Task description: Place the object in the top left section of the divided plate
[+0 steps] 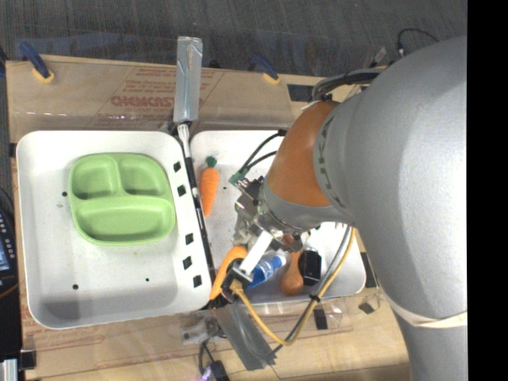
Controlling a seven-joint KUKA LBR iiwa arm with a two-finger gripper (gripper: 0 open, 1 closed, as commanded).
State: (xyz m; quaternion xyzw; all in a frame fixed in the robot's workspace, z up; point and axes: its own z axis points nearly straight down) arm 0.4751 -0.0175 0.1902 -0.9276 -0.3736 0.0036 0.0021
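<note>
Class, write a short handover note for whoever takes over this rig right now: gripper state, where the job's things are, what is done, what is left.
Gripper: low in the right bin, over the items at its near end; grip cannot be judged.
Divided plate: green, in the left bin; nothing lies in any of its sections.
Carrot: in the right bin by the divider. An orange piece, a blue item and a brown item lie under the arm.
Done: nothing placed.
Left: pick an object, carry it across, set it in the plate's top left section.

left bin [32, 236]: divided plate [123, 198] lies in its far part | right bin [238, 145]: carrot [209, 187] at far left, just right of the wall between the bins | arm [381, 181] over the right bin's right part
</note>
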